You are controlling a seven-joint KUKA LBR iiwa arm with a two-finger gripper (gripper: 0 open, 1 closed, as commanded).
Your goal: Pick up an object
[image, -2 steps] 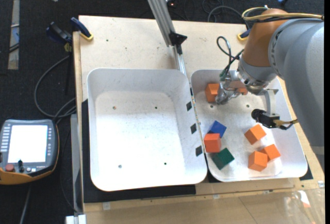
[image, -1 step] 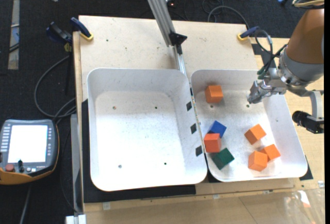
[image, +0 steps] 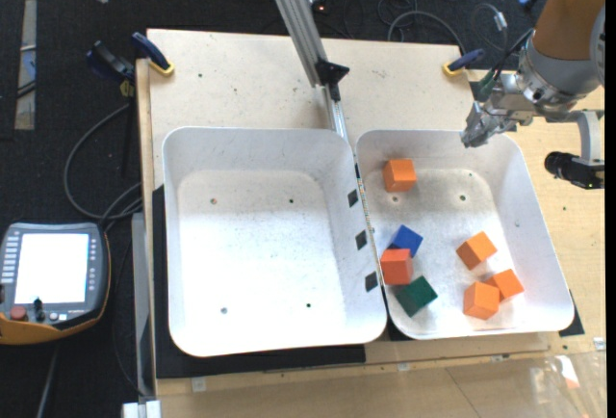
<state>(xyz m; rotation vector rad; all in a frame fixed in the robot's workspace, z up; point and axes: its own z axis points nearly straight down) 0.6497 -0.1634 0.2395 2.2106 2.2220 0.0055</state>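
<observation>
grey arm (image: 563,69), orange band, cabled wrist

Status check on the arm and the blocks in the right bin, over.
Gripper over right bin's far rim, nothing seen in it. Nearest block: lone orange cube, untouched. Path to it clear.

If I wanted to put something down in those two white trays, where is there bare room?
The left bin has a bare floor from wall to wall. In the right bin, there is room between the lone orange block at the back and the three orange blocks near the front right. It is crowded by the divider, where the blue, red-orange and green blocks bunch.
</observation>
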